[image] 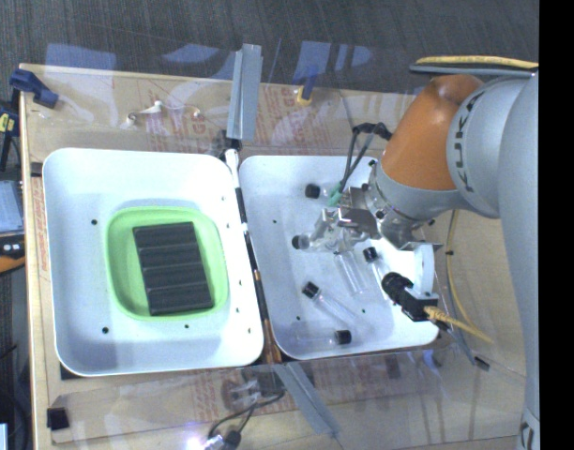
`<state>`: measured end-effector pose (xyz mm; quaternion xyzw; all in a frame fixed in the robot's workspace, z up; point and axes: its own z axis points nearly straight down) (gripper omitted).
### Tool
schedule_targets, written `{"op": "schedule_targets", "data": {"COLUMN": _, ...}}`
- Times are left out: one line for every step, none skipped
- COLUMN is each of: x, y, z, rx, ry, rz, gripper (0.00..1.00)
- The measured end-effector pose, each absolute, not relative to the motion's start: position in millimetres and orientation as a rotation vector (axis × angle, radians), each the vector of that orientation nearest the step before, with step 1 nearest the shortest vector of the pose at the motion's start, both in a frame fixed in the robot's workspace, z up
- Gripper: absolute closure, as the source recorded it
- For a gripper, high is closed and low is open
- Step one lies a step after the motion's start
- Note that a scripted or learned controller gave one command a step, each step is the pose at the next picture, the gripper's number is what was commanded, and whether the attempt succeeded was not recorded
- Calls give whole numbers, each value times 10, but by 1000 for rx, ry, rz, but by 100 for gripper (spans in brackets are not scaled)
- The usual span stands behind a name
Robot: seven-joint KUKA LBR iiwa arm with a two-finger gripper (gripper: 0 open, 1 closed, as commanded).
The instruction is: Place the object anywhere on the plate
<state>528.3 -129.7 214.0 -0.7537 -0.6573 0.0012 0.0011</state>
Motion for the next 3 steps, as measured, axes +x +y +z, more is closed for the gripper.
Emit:
{"op": "schedule_targets", "data": {"x": 5284, "y": -1296, "z": 2140, "rx": -2366, "ry": -2063, "rz": 4, "gripper": 0}}
{"op": "schedule_targets", "data": {"x": 5686, "y": -1912, "z": 2239, "rx": -2301, "ry": -2135, "rz": 2, "gripper": 0}}
{"op": "schedule_targets", "data": {"x": 5919, "y": -1988, "z": 2429, "rx": -2189, "ry": -2254, "rz": 0, "gripper": 0}}
